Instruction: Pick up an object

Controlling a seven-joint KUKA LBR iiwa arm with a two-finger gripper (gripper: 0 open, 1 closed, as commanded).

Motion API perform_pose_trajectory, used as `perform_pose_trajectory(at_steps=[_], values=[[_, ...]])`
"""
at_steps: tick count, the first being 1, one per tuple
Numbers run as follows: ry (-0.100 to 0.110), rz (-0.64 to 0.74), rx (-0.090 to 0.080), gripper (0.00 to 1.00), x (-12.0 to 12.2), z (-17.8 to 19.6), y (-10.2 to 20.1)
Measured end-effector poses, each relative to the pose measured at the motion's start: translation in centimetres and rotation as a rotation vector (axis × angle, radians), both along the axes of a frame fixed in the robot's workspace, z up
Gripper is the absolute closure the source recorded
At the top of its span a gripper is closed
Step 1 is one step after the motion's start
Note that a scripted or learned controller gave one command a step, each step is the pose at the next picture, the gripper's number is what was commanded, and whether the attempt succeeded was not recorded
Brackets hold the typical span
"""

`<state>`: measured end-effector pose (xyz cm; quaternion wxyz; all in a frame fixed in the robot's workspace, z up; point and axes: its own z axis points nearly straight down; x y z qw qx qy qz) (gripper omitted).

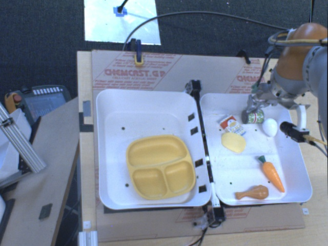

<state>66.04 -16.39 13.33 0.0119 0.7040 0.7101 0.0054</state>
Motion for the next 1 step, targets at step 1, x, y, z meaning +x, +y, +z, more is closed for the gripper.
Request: perform_pose_trajectory(at_steps=[1], values=[[0.017, -0.003, 0.008, 1.00, -0.57, 5.55, 0.69]])
